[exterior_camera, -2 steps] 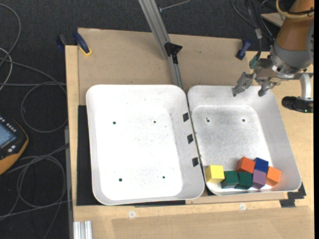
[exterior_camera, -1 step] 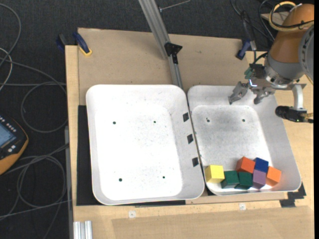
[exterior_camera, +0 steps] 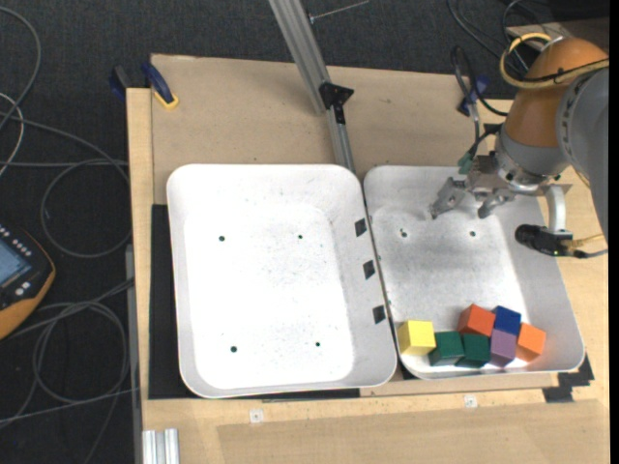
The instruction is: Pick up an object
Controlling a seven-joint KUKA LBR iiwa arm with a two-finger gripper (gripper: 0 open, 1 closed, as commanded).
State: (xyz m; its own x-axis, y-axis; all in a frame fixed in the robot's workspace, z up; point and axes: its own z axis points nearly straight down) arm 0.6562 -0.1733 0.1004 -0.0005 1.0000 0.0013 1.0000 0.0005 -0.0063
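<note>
Pincer (exterior_camera: 467, 201) spread open, gripping nothing, poised over far end of right bin (exterior_camera: 542, 269). Cluster of blocks (exterior_camera: 474, 338) packed against near wall of same bin, well apart from pincer, directly toward camera. Likely requires travel nearward before descent.

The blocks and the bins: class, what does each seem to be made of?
Blocks: probably painted wood or plastic; flat, matte, solid colours with crisp edges. Bins: likely moulded plastic; smooth white walls, rounded corners, dark scuff specks on the floors.
</note>
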